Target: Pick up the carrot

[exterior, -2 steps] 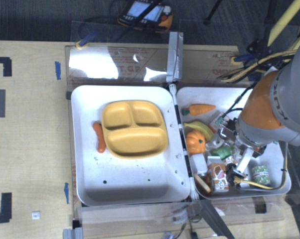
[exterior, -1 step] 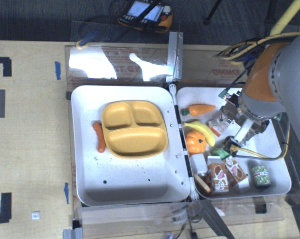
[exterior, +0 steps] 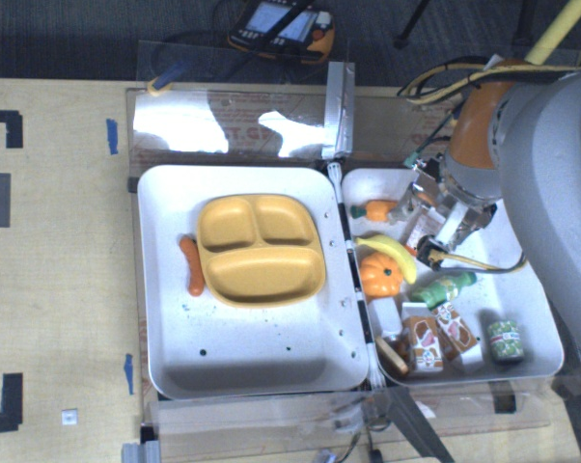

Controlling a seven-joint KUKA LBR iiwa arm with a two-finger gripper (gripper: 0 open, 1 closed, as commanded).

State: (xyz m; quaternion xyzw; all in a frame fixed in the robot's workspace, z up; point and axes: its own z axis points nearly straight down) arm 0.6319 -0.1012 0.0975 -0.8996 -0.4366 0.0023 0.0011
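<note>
Orange against white, a slim sausage-shaped toy [exterior: 192, 264] lies beside the yellow three-compartment plastic plate [exterior: 261, 249] in the left bin [exterior: 165, 355]. In the right bin, the small orange plastic carrot with a green top [exterior: 376, 210] sits near the far-left corner, behind the yellow banana [exterior: 391, 252] and the orange pumpkin [exterior: 380, 275]. It looks light, stiff and slick; gripping across its thick middle seems safest. The gripper [exterior: 435, 228] hovers just right of it; whether it is wide or narrow I cannot tell.

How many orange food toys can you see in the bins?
3. A hot dog lies left of the yellow plate in the left bin. A carrot and a pumpkin are in the right bin. More may be hidden.
</note>
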